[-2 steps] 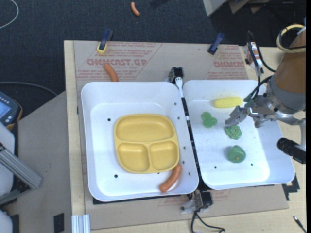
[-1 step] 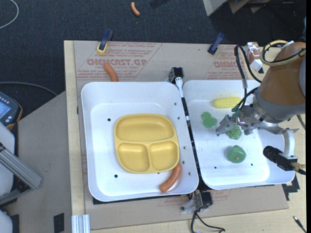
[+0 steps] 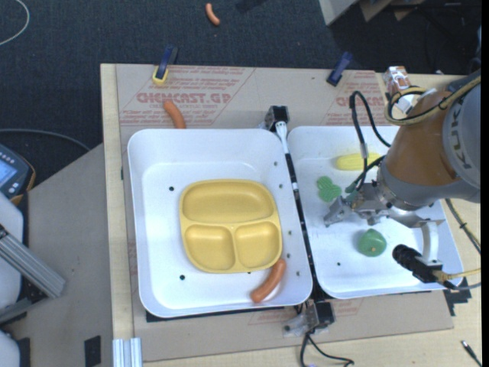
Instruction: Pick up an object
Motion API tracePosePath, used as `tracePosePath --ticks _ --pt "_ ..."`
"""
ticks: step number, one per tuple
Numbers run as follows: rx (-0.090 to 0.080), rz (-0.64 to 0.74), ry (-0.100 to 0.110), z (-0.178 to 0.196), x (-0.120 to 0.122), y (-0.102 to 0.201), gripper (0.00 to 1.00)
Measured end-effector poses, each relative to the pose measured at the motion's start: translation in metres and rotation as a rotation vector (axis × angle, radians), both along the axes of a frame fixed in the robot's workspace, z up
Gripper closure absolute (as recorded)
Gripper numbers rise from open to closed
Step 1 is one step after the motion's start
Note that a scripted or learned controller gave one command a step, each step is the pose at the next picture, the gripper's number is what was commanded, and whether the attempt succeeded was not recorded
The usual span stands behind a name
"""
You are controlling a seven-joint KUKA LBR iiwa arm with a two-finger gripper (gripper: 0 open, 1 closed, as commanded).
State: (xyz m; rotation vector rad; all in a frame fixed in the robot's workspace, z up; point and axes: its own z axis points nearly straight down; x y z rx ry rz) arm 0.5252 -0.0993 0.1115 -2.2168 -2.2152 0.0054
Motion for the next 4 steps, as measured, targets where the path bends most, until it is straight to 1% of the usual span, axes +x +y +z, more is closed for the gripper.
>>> tracePosePath --ticks 1,2,3,4 --pt "-0.001 0.0 -0.003 -0.029 -0.001 0.001 0.0" --pt "-0.002 -0.001 -0.008 -0.017 0.0 0.0 1.0" --pt "-0.005 0.002 -0.015 0.045 0.009 -0.001 1.0" --pt "-0.005 0.002 -0.014 0.089 0.006 -0.004 1.0"
